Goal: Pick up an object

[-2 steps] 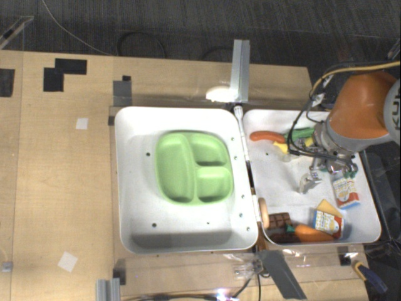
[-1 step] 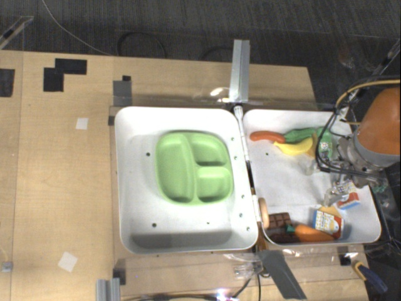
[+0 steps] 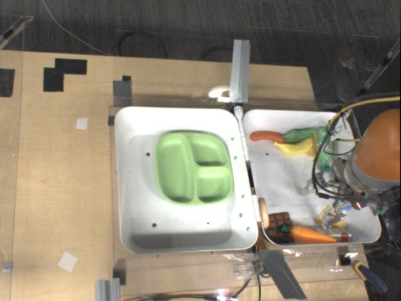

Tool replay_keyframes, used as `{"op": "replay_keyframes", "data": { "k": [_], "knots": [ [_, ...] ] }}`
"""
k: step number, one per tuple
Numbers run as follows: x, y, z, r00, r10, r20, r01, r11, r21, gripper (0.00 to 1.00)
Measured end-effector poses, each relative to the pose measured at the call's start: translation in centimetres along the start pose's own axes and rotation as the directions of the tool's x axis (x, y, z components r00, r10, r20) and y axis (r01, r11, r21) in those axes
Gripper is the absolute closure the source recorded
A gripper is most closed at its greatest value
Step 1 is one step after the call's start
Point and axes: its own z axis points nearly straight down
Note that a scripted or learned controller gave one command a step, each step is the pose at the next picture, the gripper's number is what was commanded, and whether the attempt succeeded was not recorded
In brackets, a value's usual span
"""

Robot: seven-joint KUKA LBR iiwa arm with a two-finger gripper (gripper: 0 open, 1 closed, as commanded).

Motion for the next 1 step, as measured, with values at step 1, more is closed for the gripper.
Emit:
{"op": "replay_keyframes", "data": {
  "k": [1],
  "knots": [
    [-8.59,3.81,0.24,0.992,-0.128,0.002,0.128,0.992,-0.005,0.00]
  ]
}}
